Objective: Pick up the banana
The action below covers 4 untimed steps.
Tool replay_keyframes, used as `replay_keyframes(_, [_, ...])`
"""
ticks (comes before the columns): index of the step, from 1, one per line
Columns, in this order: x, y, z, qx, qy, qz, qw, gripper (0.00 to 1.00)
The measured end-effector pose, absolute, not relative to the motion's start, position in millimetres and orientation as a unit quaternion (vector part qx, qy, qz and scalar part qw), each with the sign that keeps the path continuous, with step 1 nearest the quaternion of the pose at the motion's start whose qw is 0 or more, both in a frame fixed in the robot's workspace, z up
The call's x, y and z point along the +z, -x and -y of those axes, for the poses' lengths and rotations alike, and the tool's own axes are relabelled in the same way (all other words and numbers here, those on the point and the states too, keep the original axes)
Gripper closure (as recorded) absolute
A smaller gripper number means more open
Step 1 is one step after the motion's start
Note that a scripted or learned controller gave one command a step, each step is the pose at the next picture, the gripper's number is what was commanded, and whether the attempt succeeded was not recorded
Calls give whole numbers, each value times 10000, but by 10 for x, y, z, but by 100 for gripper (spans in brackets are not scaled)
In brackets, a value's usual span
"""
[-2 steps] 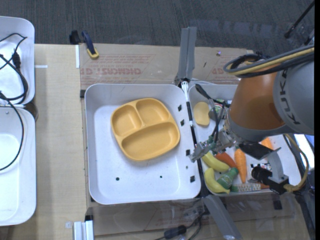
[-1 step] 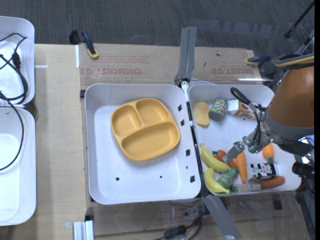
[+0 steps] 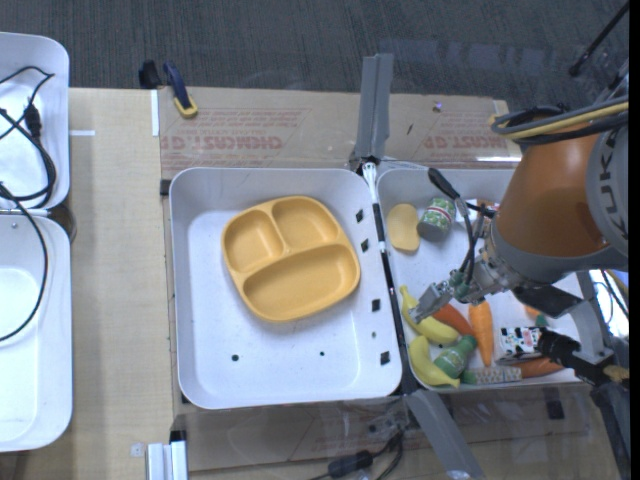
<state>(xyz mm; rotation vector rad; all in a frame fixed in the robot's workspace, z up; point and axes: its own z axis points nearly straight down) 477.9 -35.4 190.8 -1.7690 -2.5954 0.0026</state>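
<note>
The banana is yellow and curved, and lies in the right bin near its front left corner. A second yellow banana-like piece lies just behind it. My gripper hangs low over the left half of that bin, just above and behind the yellow pieces, under the grey and orange arm. I see nothing lifted off the bin floor.
An orange carrot, a green bottle, a small green can and a pale yellow flat piece crowd the right bin. The left bin holds a yellow divided plate.
</note>
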Motion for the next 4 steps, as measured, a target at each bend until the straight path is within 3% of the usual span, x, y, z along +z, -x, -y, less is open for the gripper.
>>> replay_keyframes(1, [1908, -4776, -468, 10, 5338, 8456, 3, 0])
replay_keyframes(2, [1962, -4779, 197, 10, 5411, 8410, -1, 0])
replay_keyframes(3, [910, -4768, 1041, 6, 4926, 8702, 5, 0])
replay_keyframes(4, [997, -4770, 1048, 5, 4949, 8689, 2, 100])
